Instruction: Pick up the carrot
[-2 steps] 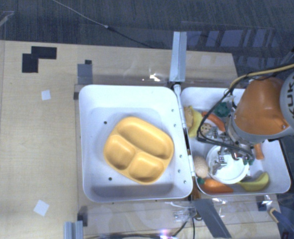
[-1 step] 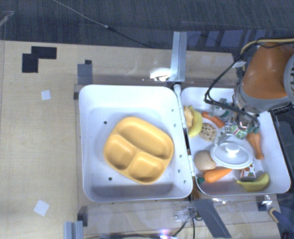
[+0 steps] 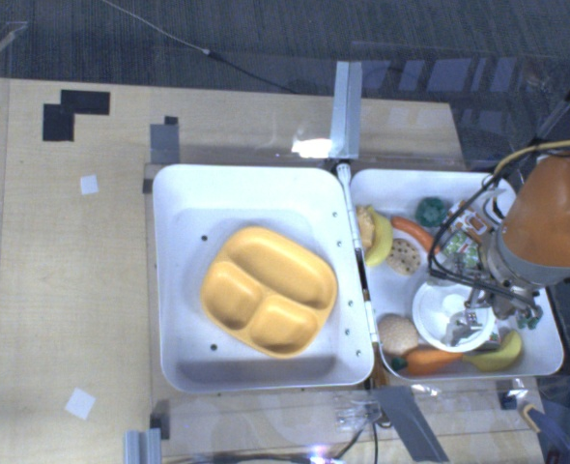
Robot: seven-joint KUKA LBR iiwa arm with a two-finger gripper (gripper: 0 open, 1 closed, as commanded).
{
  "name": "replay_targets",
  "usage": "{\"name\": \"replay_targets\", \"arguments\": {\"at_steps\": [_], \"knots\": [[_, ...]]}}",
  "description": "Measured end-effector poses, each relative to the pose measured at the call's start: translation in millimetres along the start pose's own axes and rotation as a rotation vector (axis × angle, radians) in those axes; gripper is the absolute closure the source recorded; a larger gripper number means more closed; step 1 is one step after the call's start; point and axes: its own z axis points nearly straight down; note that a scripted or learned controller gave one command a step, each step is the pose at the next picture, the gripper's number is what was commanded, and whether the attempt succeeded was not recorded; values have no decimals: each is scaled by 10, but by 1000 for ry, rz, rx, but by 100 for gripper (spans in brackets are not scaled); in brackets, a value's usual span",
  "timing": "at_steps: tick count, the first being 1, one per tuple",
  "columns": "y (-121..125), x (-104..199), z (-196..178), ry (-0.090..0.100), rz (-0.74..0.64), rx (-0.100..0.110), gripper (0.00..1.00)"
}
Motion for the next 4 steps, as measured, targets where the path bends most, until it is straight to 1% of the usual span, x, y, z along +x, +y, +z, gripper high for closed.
{"name": "replay_targets", "arguments": {"at_steps": [1, 2, 3, 4], "knots": [[377, -43, 227, -33, 83, 9, 0], [190, -373, -644, -7, 495, -1, 0], [230, -627, 328, -10, 543, -1, 0], [94, -119, 96, 1, 704, 0, 0]]}}
